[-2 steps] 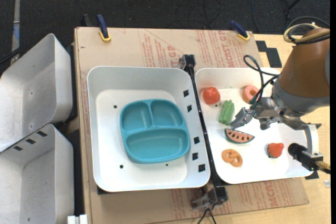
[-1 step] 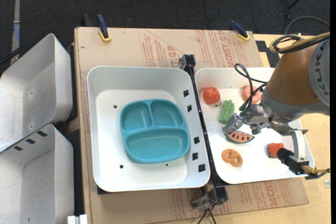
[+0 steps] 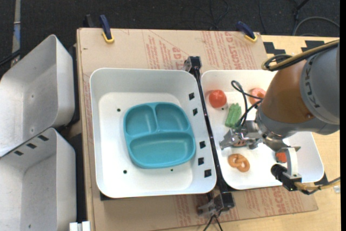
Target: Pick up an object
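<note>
I see several small things in the right bin (image 3: pixel 316 167): a pretzel-shaped brown piece (image 3: pixel 239 162) near the bin's front edge, a green piece (image 3: pixel 233 114) just beside the divider side, a red round piece (image 3: pixel 218 98) toward the far left corner of that bin, another reddish piece (image 3: pixel 257 94) near the far edge partly behind the arm, and a small red-orange piece (image 3: pixel 280 157) by the arm's lower side. My end effector (image 3: pixel 238 139) hangs over the middle of this bin, between the green piece and the pretzel-shaped piece, just above the latter. I cannot tell from this angle how it is set, and I see nothing clearly held in it. The grey arm with its orange band (image 3: pixel 289 100) covers much of the bin's right half. In the left bin (image 3: pixel 102 116) a teal divided plate (image 3: pixel 159 134) lies flat at the centre. Both bins sit side by side on the worktop (image 3: pixel 140 43).
</note>
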Motion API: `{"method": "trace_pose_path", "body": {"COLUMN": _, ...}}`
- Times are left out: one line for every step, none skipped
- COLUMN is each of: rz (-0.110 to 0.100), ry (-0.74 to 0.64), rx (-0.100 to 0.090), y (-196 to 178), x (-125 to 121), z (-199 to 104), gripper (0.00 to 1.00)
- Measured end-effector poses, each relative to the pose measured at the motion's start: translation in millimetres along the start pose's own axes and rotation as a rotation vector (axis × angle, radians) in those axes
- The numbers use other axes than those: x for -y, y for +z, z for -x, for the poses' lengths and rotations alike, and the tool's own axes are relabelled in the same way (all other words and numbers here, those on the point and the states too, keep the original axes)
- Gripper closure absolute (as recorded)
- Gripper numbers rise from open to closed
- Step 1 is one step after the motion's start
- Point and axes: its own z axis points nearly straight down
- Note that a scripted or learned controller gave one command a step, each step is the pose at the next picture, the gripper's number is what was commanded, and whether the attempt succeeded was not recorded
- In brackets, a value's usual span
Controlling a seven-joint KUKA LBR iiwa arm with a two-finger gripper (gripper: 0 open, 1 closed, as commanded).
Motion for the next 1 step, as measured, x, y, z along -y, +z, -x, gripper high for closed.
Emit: {"method": "trace_pose_path", "body": {"rz": 0.003, "ry": 0.0, "rx": 0.001, "y": 6.9, "x": 0.3, "z": -0.3, "gripper": 0.0}}
